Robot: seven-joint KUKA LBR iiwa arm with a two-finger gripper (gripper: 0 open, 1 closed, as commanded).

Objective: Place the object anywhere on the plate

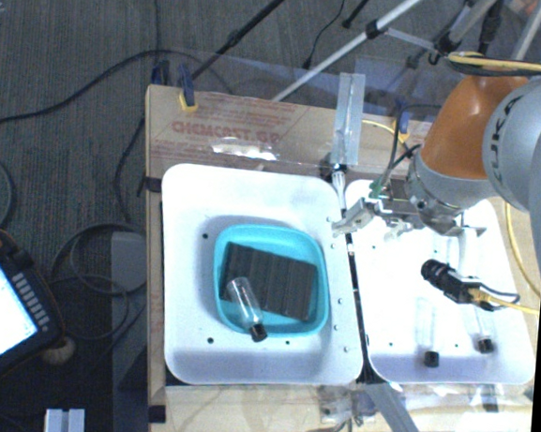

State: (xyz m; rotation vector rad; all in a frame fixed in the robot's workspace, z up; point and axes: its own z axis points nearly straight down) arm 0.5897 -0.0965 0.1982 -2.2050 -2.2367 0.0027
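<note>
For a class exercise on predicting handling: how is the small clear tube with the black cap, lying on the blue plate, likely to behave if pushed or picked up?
The clear tube looks round and lies on its side, so a push would probably roll it. It seems small and see-through, likely light. Its smooth wall may slip in a grasp. It rests on a dark pad in the blue plate, whose raised rim might stop it.

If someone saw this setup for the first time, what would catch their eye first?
Probably the bright turquoise plastic plate in the left white bin, with a clear, black-capped tube lying on the dark ridged insert inside it. Next, the grey arm with its orange band over the right white bin.
</note>
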